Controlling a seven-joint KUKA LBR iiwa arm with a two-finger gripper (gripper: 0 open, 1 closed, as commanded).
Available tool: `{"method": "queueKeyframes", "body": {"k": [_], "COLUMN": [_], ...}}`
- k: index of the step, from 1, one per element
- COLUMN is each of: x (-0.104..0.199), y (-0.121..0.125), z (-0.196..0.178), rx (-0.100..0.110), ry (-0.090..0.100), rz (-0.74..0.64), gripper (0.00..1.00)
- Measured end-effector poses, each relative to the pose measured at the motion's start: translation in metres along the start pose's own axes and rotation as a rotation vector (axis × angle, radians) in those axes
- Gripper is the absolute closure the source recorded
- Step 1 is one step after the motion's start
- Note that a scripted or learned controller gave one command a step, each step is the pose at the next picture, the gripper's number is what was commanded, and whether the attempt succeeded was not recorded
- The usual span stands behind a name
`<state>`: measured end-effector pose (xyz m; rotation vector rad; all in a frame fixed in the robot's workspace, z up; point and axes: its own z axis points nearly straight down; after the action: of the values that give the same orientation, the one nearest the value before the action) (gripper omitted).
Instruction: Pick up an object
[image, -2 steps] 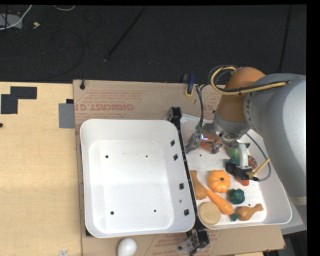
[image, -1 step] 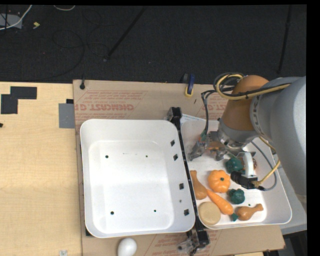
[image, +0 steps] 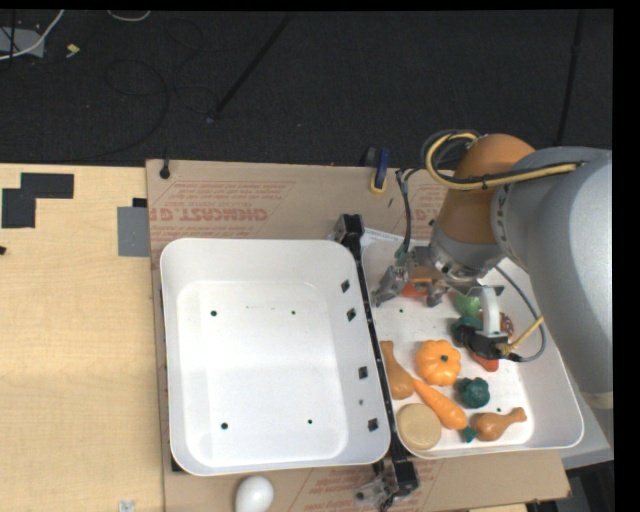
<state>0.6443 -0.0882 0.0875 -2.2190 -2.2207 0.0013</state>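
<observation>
**Arm low in the right bin, nothing lifted yet**

While the gripper (image: 415, 285) hangs low at the far end of the right bin (image: 560, 425), I cannot tell whether its fingers are open or closed, nor whether anything sits between them. I judge this the reach-and-grasp step. Candidates lie toward five o'clock of it: a small orange pumpkin (image: 438, 361), a carrot (image: 441, 402), a dark green piece (image: 473, 391), a tan disc (image: 419, 426). Next it needs a clean closure, then a straight lift. Printing on the cardboard (image: 250, 205), at eleven o'clock, reads upside down, not legibly.

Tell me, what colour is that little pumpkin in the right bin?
Orange, with a small green stem; the pumpkin shows clearly in the camera view.
</observation>
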Motion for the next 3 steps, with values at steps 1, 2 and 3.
{"method": "queueKeyframes", "body": {"k": [1, 2, 3], "x": [0.006, 0.006, 0.006], "y": [-0.039, 0.0, -0.032], "z": [0.001, 0.0, 0.0], "rx": [0.005, 0.004, 0.004], "ry": [0.0, 0.0, -0.001], "rz": [0.004, 0.001, 0.002], "gripper": [0.0, 0.0, 0.0]}}
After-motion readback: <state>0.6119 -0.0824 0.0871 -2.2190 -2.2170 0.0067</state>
